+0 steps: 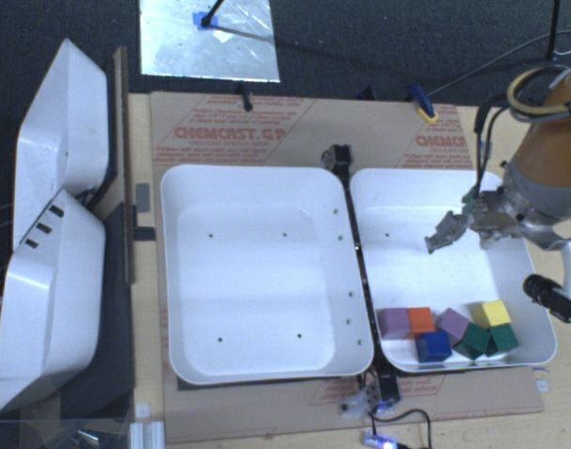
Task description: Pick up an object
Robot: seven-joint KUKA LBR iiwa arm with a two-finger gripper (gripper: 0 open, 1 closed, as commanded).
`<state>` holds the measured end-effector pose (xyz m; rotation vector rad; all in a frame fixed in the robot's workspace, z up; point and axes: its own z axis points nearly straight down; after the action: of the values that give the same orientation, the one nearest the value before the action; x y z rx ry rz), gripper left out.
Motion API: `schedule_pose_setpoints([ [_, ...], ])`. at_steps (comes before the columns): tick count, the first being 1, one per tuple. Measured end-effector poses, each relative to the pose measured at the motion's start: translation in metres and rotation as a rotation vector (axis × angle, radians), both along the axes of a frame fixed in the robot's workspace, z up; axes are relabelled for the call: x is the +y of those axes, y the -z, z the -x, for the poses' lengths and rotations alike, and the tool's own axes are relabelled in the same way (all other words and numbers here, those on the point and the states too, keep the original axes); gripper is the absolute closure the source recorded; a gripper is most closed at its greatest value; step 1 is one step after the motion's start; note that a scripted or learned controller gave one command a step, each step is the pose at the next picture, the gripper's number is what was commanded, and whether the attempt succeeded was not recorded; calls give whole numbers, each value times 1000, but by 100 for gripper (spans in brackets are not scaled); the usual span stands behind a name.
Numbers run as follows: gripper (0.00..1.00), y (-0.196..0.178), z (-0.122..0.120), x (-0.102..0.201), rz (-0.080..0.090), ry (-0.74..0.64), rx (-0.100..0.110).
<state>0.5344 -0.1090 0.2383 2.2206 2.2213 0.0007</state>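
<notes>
We see the grey two-finger gripper point(439, 239) above the right white bin point(398, 204), fingers slightly apart, holding nothing | small coloured wooden blocks point(446, 333) clustered along its near wall.

even, bright overhead light — soft shadows inside the white bins point(257, 181), glare on the foil sheet point(211, 26) at top; the whole picture slightly soft and grainy.

A dark carpeted floor point(379, 26) surrounded a pale wooden bench point(140, 279) covered by printed cardboard point(267, 124). A shiny metal sheet point(209, 28) lay on the floor beyond it (catching the light), and two white moulded shells point(51, 251) stood at the left.
</notes>
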Motion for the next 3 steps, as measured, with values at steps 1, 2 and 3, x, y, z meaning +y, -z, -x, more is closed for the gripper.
schedule_pose_setpoints([
  [1, 100, -11, 0, 0, 0, -1, -2],
  [2, 100, -21, -1, 0, 0, -1, -2],
  [3, 100, 24, -70, -31, 1, 0, 1],
])
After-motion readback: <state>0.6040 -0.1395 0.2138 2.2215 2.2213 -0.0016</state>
